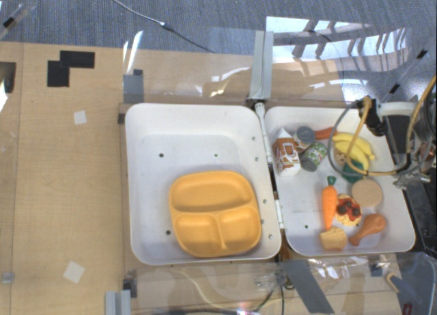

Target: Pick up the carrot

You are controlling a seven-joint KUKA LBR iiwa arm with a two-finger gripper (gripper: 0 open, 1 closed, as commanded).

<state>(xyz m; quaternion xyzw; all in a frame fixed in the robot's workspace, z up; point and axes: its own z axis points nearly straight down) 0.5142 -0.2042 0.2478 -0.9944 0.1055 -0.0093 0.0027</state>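
Carrot lies upright in right bin, just left of cupcake, below bananas. End effector state: cannot tell.

tabletop: light wood, spans view | L bin: white, shallow, sits on tabletop at centre | R bin: white, just beside L bin, rims side by side | black marks: top-L of tabletop | pale tape bits: on bare wood L of bins, one up, one low
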